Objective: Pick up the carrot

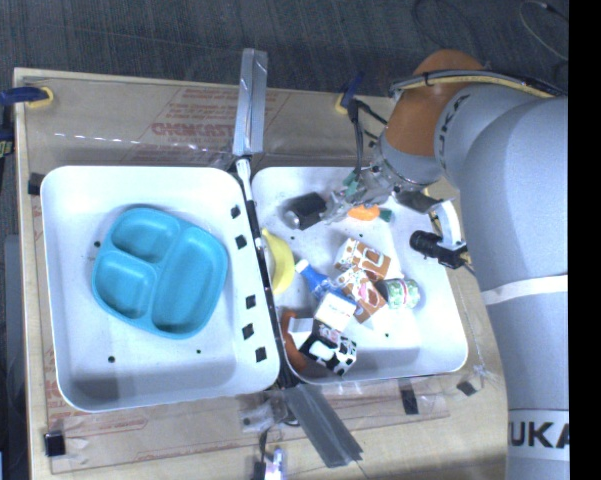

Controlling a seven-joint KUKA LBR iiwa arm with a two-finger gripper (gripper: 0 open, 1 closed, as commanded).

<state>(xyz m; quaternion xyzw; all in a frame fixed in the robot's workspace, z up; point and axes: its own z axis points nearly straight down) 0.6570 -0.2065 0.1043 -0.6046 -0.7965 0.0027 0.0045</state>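
Note:
The carrot (364,211) is a small orange piece lying in the back part of the right bin (430,343). My gripper (358,190) hangs right over it from the back right, its tip at or just above the carrot's far edge. The wrist with its orange band (420,118) rises behind it. Whether the gripper touches the carrot is hidden by its own body.
In the right bin, a dark cylinder (305,209) lies just left of the carrot. A patterned box (365,263), yellow banana (277,258), green toy (402,292) and cow-patterned toy (332,354) lie nearer the front. The left bin holds a blue divided plate (160,270).

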